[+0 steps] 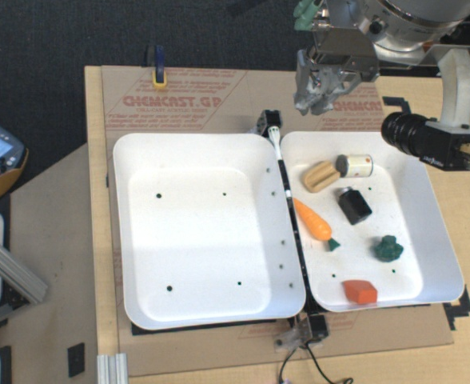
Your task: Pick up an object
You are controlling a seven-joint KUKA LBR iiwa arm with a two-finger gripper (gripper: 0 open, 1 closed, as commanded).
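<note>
Carrot (312, 220) lies by the right bin's (439, 214) left edge, untouched. My gripper (319, 98) hovers beyond the far rim, holding nothing; opening unclear. Next: descend over one object.

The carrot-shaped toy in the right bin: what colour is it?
Orange, with a small green tip: the carrot, seen in the camera view.

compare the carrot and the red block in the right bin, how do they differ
The carrot is orange, long and tapered, with a green tip; the red block is short and boxy. The carrot lies slantwise beside the divider between the bins; the red block sits near the front rim. Both lie loose in the right bin, apart from each other.
</note>
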